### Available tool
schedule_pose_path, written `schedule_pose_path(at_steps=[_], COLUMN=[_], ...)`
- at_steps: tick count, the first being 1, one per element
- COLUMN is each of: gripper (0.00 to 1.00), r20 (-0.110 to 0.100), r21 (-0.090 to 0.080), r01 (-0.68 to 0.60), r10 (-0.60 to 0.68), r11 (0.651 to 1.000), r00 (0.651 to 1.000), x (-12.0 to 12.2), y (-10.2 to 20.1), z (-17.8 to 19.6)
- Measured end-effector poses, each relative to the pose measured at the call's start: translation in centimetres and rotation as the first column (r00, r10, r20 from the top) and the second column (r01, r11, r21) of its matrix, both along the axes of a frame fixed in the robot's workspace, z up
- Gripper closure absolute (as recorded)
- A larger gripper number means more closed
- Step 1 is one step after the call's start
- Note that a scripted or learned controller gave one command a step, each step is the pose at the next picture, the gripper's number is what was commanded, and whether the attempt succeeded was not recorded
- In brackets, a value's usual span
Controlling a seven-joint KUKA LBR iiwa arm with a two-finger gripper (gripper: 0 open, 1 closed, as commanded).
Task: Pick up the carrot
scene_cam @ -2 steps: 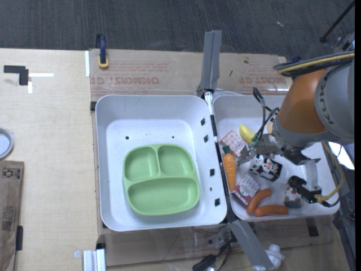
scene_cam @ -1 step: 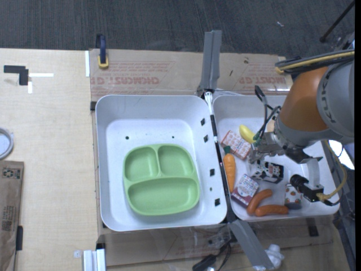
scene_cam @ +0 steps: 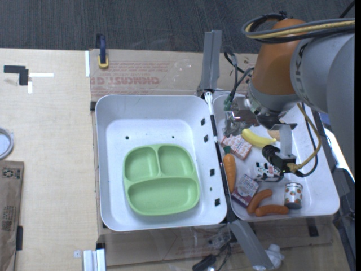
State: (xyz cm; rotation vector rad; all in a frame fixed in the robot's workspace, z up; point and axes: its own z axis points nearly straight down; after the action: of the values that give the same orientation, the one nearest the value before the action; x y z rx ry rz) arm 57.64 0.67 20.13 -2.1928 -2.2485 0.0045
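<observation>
Sausages [scene_cam: 265, 203] lie at the near edge of the right bin [scene_cam: 324, 199], and I am poised over that bin's far end.

Two orange-red sausages sit side by side there, with a small printed can [scene_cam: 293, 195] just to their right and a purple packet [scene_cam: 246, 186] just to their left. The carrot [scene_cam: 229, 171] lies lengthwise along the right bin's left wall, leaf end toward the far side, apart from me. Just beyond it rests a red-and-white packet [scene_cam: 237, 146], and a banana [scene_cam: 257, 138] lies beside that. My jaws [scene_cam: 236, 119] hang at the far left part of this bin, above the packet; how wide they stand I cannot tell, and I see nothing between them. Over in the left bin [scene_cam: 113, 151] a green divided plate [scene_cam: 162, 179] sits flat on the bin floor.
</observation>
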Motion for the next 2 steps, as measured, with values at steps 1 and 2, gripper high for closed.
schedule_pose_path(at_steps=[1,2], gripper=[1.00,1.00], r20=[0.001,-0.002], r21=[-0.001,-0.002], r01=[-0.127,0.298], r10=[0.127,-0.298], r11=[0.992,0.955], r00=[0.992,0.955], x=[-1.0,-4.2], y=[-5.3,-0.4], z=[5.5,4.2])
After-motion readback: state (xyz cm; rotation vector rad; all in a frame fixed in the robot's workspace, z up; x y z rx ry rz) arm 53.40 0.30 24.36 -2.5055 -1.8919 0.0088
